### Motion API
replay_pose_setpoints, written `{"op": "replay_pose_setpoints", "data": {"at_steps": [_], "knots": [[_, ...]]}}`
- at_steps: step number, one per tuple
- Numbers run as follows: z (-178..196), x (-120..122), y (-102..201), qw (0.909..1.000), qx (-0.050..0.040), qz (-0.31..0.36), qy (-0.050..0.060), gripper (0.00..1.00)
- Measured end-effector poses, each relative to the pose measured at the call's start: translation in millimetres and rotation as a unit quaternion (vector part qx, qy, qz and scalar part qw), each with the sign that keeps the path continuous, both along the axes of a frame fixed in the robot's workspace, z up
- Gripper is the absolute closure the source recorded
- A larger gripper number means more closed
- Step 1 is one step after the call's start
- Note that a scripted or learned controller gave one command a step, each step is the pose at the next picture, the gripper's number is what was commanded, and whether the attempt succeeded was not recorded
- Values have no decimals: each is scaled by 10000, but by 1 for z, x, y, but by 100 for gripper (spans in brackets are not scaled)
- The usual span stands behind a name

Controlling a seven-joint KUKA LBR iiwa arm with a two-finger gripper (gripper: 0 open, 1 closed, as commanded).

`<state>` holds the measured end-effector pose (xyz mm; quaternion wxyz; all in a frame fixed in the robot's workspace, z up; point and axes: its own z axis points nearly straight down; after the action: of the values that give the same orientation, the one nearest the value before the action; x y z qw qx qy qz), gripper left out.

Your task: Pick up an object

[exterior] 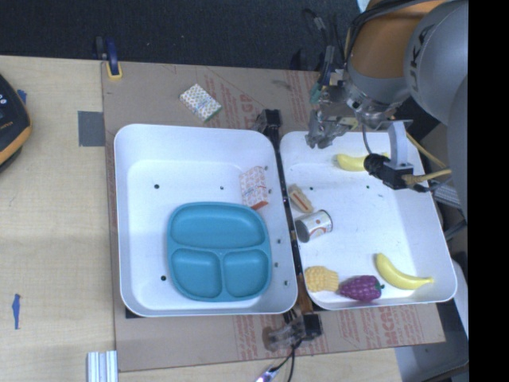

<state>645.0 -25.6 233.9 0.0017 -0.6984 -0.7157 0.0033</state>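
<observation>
Tool [321, 136] hangs over the far left corner of the right bin [413, 237], just above the rim, at the end of the grey arm with its orange band [394, 22]. From this slanted view I cannot tell whether it is open or closed; the tip is a dark, cluttered shape and nothing can be seen gripped in it, nor is it clearly touching the bin. Taking the right bin as the landmark: a small yellow banana [351, 162] lies near its far edge, just beside the tool and partly against a black fitting [386, 170] on the arm's cabling; a metal can [313, 225] lies on its side against the bin's left wall, with a tan wafer-like piece [299, 200] just beyond it; a corn cob [321, 278] and a purple grape bunch [360, 287] sit touching along its near edge, and a second banana [401, 272] lies near its near right corner. To its left stands the other bin, holding a blue divided tray [218, 250] and a small patterned packet [254, 186]. The step in hand looks like choosing and approaching a target. The near banana seems the shortest reach, but the wall is close, so the descent should be centred across its narrow width, well clear of the rim. The can may roll if nudged.
</observation>
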Motion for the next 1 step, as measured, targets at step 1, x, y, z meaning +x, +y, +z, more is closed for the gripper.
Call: {"op": "replay_pose_setpoints", "data": {"at_steps": [1], "knots": [[0,0,0,10000,-1,4,3,0]]}}
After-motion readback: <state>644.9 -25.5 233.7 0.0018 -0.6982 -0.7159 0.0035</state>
